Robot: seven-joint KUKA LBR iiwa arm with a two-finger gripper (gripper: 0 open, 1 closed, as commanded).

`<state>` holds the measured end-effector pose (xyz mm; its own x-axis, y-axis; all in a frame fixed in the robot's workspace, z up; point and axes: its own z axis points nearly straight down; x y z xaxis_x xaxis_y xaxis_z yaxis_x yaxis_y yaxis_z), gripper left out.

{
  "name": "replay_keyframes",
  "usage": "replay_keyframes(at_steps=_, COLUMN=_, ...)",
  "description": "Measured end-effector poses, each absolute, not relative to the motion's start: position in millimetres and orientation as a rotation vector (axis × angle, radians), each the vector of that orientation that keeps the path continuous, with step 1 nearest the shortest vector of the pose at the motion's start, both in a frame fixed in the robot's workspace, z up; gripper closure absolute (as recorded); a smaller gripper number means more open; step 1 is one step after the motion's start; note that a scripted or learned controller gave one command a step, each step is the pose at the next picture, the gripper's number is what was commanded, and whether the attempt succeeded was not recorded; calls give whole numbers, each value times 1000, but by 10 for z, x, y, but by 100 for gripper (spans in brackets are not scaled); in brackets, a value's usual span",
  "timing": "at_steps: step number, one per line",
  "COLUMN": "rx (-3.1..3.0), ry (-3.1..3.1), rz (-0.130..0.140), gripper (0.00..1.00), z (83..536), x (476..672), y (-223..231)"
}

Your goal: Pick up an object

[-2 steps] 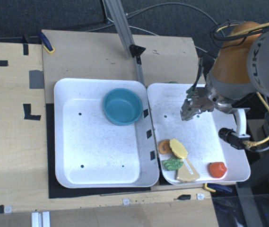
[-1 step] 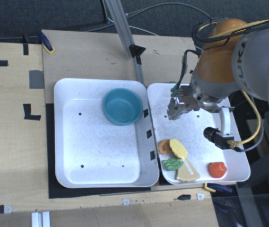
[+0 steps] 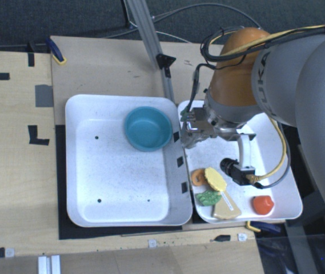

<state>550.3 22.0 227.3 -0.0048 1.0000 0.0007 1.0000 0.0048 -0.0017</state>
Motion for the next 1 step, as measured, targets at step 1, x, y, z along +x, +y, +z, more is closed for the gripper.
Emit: replay_keyframes(at_steps=1, rx=-2215, ry=-2226, rz=0, gripper=100, z=2302, x=5567, y=700)
